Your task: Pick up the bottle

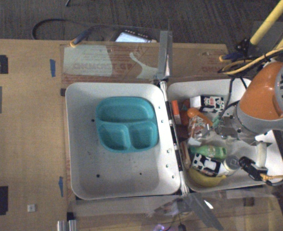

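The left bin (79,143) has much open room: its white floor is bare along the near side and along both side walls, and only a teal divided tray (127,123) lies in it, toward the far half, apart from every wall. The tray has three compartments, and nothing can be seen inside them. The two bins touch along a middle rim, and a thin metal bar runs over this border. The right bin (180,88) is crowded, and little free floor shows there, mostly a small strip at the far left corner. The arm (264,97) comes in from the right and covers the right part of this bin; its orange band hangs above the far right corner. The gripper (226,128) is low among the things near the middle of the bin, but I cannot tell if its jaws are open or closed. The green bottle (210,151) lies on its side just near of the gripper, in the near half of the right bin. A black and white carton (206,164) lies against it, and a yellow banana (204,178) is by the near wall. Another black and white carton (211,102) stands by the far wall, with an orange packet (197,121) beside it.
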{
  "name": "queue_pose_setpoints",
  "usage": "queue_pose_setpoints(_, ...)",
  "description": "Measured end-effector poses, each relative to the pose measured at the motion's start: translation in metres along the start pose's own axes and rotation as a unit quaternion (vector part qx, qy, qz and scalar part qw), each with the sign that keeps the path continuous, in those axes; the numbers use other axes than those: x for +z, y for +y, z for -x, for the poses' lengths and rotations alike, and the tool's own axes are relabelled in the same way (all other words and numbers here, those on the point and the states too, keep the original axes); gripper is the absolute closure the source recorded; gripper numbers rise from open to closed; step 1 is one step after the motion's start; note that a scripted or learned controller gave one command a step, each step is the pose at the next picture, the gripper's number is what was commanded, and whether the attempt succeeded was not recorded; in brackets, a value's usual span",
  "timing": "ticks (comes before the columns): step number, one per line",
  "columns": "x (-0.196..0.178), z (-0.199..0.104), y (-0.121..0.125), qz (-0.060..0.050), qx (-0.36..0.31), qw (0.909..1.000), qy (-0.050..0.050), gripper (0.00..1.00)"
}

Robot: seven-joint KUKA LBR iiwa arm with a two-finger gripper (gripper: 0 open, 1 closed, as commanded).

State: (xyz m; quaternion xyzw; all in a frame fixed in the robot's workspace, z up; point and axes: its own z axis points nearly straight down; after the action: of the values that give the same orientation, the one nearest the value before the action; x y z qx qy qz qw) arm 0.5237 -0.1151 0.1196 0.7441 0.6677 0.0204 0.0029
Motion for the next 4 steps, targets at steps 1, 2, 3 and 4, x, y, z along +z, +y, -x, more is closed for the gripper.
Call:
queue_pose_setpoints(1,0.003,-0.008,-0.002,0.005,0.076,0.9971,0.005,0.00)
queue_pose_setpoints(2,0.003,-0.011,0.015,0.006,0.123,0.9924,0.006,0.00)
queue_pose_setpoints(3,0.015,0.027,0.002,0.009,0.212,0.9772,-0.008,0.00)
queue_pose_setpoints(4,0.014,0.030,-0.019,0.014,0.262,0.9648,-0.009,0.00)
